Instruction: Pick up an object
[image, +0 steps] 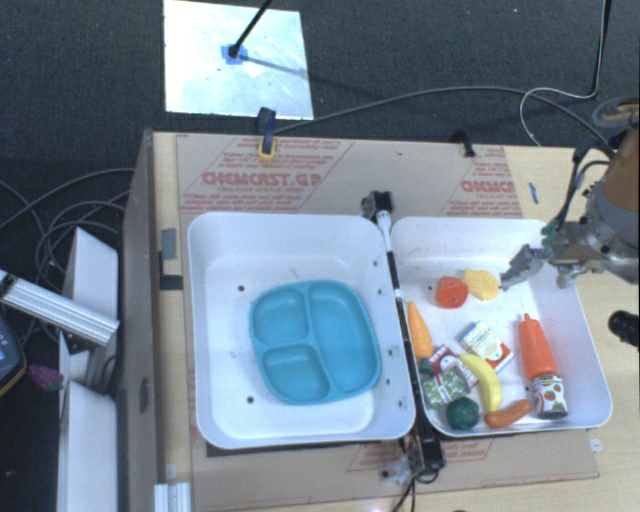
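The right bin (440, 243) holds several toy foods: a red tomato (452, 291), a yellow piece (481, 284), a carrot (419, 330), an orange bottle (537, 345), a banana (485, 380), a small carton (487, 343), a dark green ball (462, 412) and a small can (549, 396). My gripper (543, 272) hangs over the bin's upper right part, just right of the yellow piece. Its fingers are spread open and hold nothing. The left fingertip (516, 269) is close to the yellow piece.
The left bin (230, 260) holds a blue divided plate (315, 340). A divider with a black clamp (379, 207) runs between the bins. Cables lie across the bench behind the bins. A red-green packet (450, 375) and an orange-red sausage shape (510, 412) sit at the right bin's front.
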